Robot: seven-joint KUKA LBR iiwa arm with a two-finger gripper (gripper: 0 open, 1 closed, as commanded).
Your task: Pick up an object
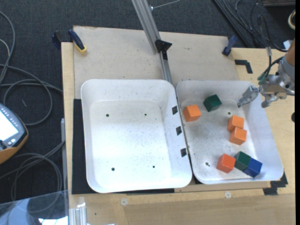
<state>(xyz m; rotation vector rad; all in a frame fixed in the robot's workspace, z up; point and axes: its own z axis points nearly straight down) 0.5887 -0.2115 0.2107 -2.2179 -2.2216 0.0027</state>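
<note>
Camera view: hand (256,97), fingers apart and holding nothing, hangs over the right bin (269,139) at its upper right rim, all blocks inside ungrasped; pickup not yet done.

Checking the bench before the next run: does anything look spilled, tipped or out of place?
Nothing stands out. All seven blocks lie inside the right bin, none on the bench. Three, orange, green and blue, are bunched at its near corner. The claw hangs at the bin's far right edge with nothing visible between its fingers.
</note>
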